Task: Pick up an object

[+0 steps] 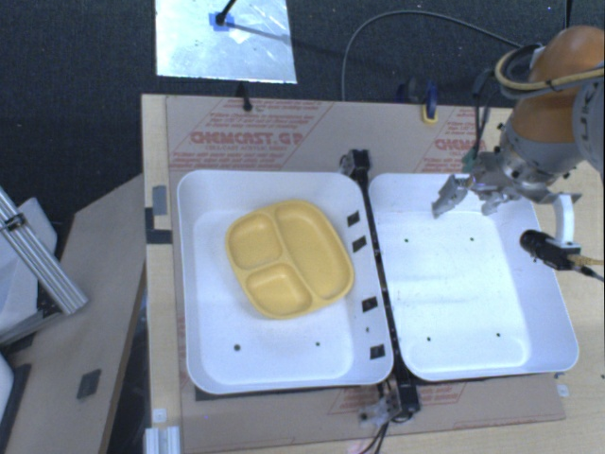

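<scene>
My gripper [470,197] hangs over the far edge of the right bin [473,348], close to that bin's upper rim, with the wrist and the orange band of my arm [558,74] rising behind it toward the right side of the view. My two fingers [448,197] are spread apart, pointing down toward the white floor, and nothing sits between them; they are released and grip no object.

The only thing for me to pick is the yellow tray [286,256], a three-compartment plate with one long section and two smaller ones. It lies well apart from my fingers, off to their left and a little nearer the camera, in the left bin [208,348]. Between my fingers and the tray stands the black divider [371,253] where the two bins meet, with its small dark clips along the seam. The tray rests flat on the floor of its bin, turned at a slant, roughly in the middle, touching no wall.

Directly under my fingers there is bare white bin floor with a few small dark dots. Just to the right of my fingers a black cylindrical part [546,247] sticks out over the right bin's edge
</scene>
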Controlling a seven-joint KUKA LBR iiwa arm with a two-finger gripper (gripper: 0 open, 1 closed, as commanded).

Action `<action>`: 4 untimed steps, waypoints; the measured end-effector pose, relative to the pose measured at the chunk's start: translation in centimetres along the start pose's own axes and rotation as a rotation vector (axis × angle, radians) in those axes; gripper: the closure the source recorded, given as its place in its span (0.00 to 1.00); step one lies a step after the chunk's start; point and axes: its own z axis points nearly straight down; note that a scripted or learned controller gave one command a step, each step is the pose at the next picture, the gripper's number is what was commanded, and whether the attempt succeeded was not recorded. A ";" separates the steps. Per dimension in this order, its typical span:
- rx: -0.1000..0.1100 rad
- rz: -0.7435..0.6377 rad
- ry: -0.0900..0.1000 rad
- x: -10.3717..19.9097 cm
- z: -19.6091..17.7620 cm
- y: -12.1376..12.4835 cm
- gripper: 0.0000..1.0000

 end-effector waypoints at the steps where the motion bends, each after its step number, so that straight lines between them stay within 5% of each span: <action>1: -0.012 -0.002 -0.001 0.0 -0.8 0.3 0.00; 4: -0.009 0.001 -0.001 -0.6 12.2 -0.5 0.00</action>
